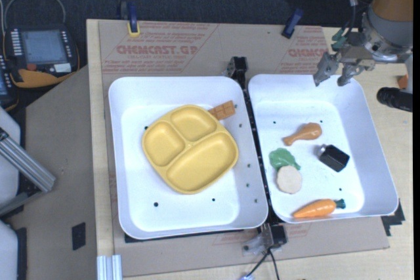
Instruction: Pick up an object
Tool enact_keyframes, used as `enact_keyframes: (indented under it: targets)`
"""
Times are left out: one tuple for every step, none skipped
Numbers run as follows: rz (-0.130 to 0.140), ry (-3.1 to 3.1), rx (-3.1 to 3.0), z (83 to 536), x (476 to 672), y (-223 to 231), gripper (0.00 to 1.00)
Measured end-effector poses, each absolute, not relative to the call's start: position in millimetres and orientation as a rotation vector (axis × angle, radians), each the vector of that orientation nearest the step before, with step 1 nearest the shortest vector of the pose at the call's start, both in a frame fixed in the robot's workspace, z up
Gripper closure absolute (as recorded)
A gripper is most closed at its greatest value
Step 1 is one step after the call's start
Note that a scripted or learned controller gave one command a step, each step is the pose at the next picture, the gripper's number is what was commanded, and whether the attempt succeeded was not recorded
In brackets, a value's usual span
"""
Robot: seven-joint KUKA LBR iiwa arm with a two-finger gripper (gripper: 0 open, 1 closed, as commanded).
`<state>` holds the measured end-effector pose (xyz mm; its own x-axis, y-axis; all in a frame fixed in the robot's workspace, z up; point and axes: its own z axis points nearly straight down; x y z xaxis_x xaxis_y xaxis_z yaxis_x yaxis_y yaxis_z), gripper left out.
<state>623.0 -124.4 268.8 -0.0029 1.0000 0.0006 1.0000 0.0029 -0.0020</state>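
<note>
I'm at the approach step: my two-finger gripper hangs spread and empty over the right white bin's far rim; the tan plastic drumstick lies mid-bin, needing descent.

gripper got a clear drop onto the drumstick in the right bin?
Probably yes. The gripper hangs open over the bin's far edge; the drumstick lies bare, apart from the black block and the green piece.
</note>
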Motion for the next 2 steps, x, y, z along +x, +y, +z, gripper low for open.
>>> enact_keyframes:
  targets:
    - [0.002,-2.224,-2.214,252.0,620.2,-70.2,1.0]
    - [0.002,-2.224,-2.216,237.2,620.1,-16.6,1.0]
